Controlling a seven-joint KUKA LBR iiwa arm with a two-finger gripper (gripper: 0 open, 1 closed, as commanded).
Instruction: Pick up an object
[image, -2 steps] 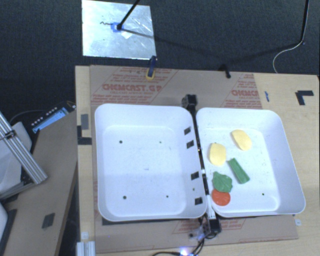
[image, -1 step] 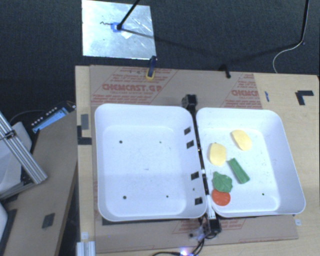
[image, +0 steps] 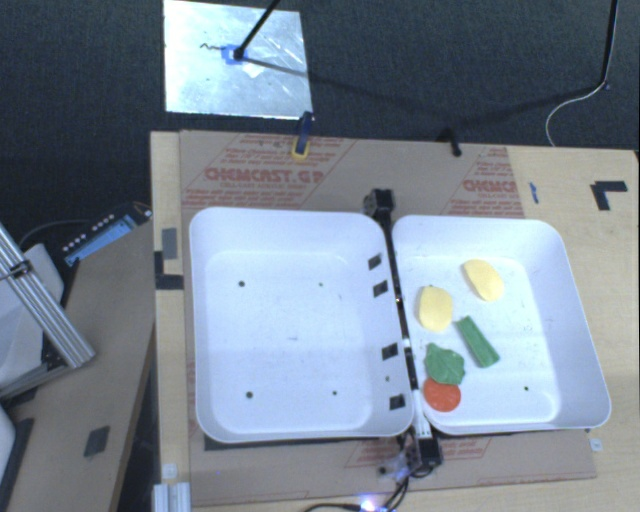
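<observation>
The right bin (image: 570, 290) holds several small objects. Two yellow pieces lie near its middle: one oval (image: 483, 280) further back, one (image: 435, 308) closer to the divider. A green stick (image: 478, 341) lies slanted just in front of them. At the bin's front left sit a dark green leafy piece (image: 445, 363) and, touching it, a red-orange round piece (image: 442, 397).
The left bin (image: 290, 330) sits beside the right one, joined by a black hinge strip (image: 395, 310). Both rest on a cardboard sheet (image: 340, 170). A shiny metal plate (image: 237, 58) lies at the back, and an aluminium frame (image: 40, 310) stands at the left.
</observation>
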